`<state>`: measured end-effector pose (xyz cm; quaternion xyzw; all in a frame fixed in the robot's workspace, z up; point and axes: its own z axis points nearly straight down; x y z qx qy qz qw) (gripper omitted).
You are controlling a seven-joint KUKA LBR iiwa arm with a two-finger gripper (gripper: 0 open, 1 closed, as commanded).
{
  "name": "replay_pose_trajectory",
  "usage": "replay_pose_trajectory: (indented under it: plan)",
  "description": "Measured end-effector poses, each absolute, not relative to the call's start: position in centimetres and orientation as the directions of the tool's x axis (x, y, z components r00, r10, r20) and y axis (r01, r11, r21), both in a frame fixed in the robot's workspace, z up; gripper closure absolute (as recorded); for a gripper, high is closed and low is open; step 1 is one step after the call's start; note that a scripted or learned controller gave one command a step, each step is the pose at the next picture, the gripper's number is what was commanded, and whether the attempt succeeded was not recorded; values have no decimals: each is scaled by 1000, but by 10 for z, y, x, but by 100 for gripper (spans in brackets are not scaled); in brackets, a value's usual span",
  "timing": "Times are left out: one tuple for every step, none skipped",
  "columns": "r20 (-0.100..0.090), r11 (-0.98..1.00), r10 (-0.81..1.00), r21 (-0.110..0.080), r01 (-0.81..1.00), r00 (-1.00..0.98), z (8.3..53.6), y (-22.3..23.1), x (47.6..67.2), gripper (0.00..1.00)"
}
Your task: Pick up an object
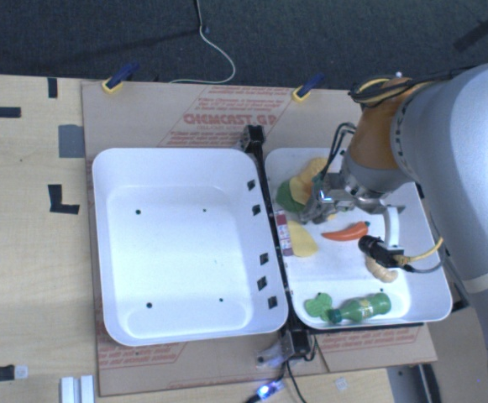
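The right bin (432, 296) holds several small toys. A green piece (289, 195) and a yellow piece (312, 171) lie at its upper left, a pale yellow piece (303, 243) below them. A red-orange chili (345, 232) lies mid-bin, a tan piece (381, 267) to its lower right, and a green bottle (359, 308) by a green leafy piece (317, 304) at the front. My gripper (317, 208) is lowered into the bin's upper left, right beside the green piece and just above-left of the chili. Its tips are hidden among the objects.
The left bin (109, 170) stands next to the right one on a cardboard sheet (218, 116). A black divider strip (264, 217) runs between the bins. A cable (214, 44) trails across the dark floor behind. The arm (445, 141) covers the right bin's upper right.
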<state>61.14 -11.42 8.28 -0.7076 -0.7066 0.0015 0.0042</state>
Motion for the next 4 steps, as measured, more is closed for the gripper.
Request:
replay_pose_trajectory:
  plan:
    - [1,2,1000,-3,1000,-2,84,-114,614,0]
    - [7,-5,1000,-51,999,5,80,-114,659,0]
    - [0,0,1000,-5,1000,0,84,-95,600,0]
    - [1,1,1000,-6,1000,-1,84,-99,645,0]
